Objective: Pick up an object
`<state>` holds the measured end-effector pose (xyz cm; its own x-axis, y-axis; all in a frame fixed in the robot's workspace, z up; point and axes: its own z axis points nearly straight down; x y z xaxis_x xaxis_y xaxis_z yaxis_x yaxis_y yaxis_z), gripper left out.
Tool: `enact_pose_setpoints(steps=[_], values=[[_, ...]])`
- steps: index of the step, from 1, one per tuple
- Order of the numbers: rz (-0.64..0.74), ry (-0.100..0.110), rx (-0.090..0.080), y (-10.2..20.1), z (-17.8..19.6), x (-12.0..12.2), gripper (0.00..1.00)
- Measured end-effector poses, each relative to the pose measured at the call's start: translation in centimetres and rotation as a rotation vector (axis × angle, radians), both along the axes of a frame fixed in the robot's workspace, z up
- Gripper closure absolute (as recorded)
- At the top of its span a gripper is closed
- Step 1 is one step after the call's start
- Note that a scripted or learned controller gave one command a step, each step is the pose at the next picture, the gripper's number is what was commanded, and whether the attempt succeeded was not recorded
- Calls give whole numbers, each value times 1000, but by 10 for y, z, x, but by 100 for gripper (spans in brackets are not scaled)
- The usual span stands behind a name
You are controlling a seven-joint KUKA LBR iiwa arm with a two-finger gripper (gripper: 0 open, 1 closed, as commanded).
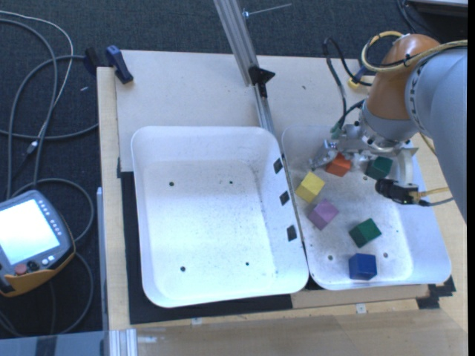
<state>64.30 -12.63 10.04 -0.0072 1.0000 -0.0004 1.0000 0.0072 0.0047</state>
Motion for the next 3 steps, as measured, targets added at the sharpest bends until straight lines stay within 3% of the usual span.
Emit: enact_pose_setpoints(steps=[1, 2, 3], values=[[-6, 19, 2, -5, 9, -5, 100], [-5, 6, 0, -4, 10, -2, 0], [-2, 2, 1, 38, 23, 6, 0]])
